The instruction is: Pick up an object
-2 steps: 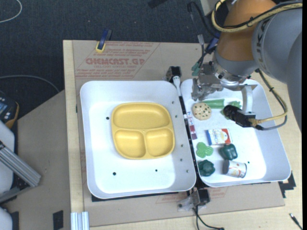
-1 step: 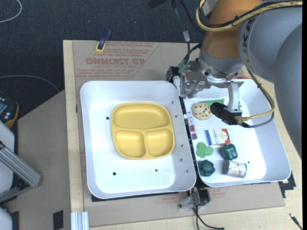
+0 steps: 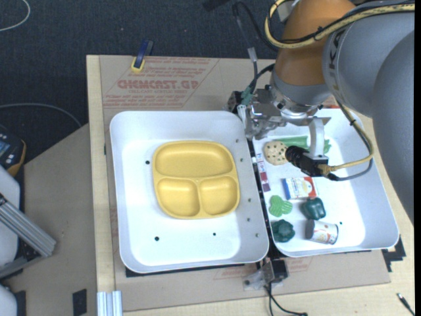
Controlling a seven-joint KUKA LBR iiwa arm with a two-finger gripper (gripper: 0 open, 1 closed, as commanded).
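My gripper [image 3: 258, 122] hangs over the far left corner of the right bin [image 3: 368, 196], close to the wall between the two bins. Just in front of it lie a beige dotted piece [image 3: 274, 152] and a light green piece [image 3: 297, 141]. Further forward are a small blue, white and red box [image 3: 299, 187], a green clover-shaped piece [image 3: 281, 207], two dark green pieces [image 3: 314, 209] [image 3: 283, 229] and a small tipped can [image 3: 322, 232]. Nothing is seen held by the gripper.
The left bin [image 3: 131, 176] holds a yellow divided plate [image 3: 195, 178]. The grey arm with its orange band [image 3: 316, 18] covers the far right of the bench. A cable [image 3: 342, 170] loops over the right bin. A blue and yellow clip [image 3: 141, 56] lies on the cardboard behind the bins.
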